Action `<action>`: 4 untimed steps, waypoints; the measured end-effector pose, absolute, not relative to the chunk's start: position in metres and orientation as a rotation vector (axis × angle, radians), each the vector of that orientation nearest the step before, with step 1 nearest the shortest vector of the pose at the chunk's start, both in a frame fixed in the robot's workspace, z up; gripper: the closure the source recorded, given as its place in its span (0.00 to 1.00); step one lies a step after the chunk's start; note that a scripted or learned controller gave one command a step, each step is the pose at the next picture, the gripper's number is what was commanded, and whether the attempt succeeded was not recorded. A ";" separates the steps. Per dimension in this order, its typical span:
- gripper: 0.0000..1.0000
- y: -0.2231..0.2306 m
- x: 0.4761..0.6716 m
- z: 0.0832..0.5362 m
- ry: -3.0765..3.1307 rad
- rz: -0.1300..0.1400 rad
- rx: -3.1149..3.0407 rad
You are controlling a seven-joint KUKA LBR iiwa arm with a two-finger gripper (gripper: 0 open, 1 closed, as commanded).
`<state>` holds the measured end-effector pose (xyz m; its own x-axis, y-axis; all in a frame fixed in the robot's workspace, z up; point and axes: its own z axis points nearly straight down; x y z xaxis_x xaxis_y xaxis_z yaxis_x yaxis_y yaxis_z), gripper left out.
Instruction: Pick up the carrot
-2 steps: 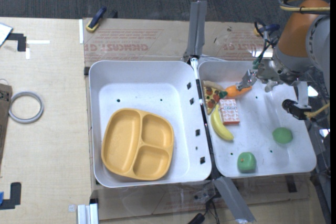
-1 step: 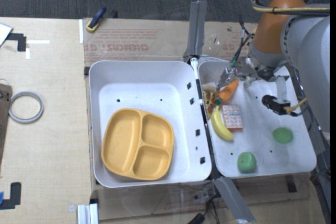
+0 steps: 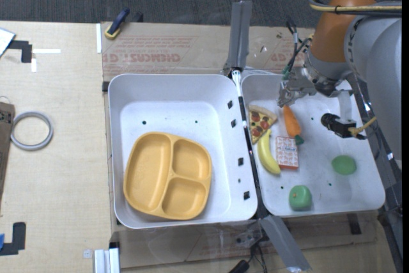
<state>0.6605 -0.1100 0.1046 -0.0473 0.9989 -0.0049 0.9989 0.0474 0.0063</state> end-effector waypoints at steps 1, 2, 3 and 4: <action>1.00 -0.058 0.659 0.208 2.399 -0.001 2.025; 1.00 -0.103 0.659 0.093 2.091 0.000 2.342; 0.00 -0.103 0.659 0.093 2.091 -0.001 2.342; 0.00 -0.176 0.644 0.200 2.177 -0.001 2.261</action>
